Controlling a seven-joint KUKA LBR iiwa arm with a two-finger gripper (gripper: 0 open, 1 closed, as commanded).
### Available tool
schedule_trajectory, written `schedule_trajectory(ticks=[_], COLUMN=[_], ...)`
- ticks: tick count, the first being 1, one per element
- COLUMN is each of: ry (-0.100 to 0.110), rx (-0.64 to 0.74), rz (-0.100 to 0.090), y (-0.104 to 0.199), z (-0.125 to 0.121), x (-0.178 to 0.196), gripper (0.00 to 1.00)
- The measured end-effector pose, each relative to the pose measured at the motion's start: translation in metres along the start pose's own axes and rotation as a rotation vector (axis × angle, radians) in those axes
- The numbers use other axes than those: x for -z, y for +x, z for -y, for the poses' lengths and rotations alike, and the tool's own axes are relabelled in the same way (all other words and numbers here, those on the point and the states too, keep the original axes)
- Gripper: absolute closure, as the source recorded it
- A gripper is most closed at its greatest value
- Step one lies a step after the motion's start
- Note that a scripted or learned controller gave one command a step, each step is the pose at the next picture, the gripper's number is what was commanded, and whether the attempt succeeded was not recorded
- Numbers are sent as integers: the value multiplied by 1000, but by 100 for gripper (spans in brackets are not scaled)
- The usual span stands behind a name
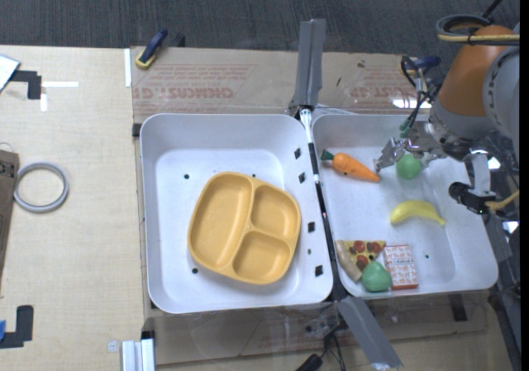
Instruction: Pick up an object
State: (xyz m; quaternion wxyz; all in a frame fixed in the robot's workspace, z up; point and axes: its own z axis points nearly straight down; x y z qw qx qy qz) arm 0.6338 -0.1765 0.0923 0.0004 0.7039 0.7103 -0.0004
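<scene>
the arm (475, 84) reaches in from three o'clock and bends down over the far part of the right bin (463, 274). its gripper (398, 154) sits low at about twelve o'clock in that bin, metal fingers pointing toward nine o'clock. whether those fingers are parted or closed cannot be told from this slant, and nothing is plainly seen between them.

a small green ball (408, 168) lies just beside the gripper, on its five o'clock side, touching or nearly touching the finger hardware; whether it is gripped cannot be told. the carrot (350, 165) lies at nine o'clock from the gripper, near the bin's left wall, its green top toward the divider and its orange tip pointing toward the gripper.

the banana (417, 211) rests near the middle of the right bin, at six o'clock from the green ball and apart from it. at the bin's near edge, around six to seven o'clock, a pizza slice (359, 252), a second green fruit (376, 277) and a small red and white box (401, 267) lie bunched together, the green fruit touching both.

the left bin (161, 196) holds a yellow divided plate (245, 229), lying flat at its centre.

on the bench at nine o'clock lies a roll of tape (39, 187), well apart from both bins.
</scene>
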Motion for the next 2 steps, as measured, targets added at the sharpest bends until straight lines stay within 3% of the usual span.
schedule_trajectory(ticks=[1,2], ry=[-1,0], rx=[1,-93], rz=[1,0], y=[0,88], z=[0,35], x=[10,117], gripper=[100,100])
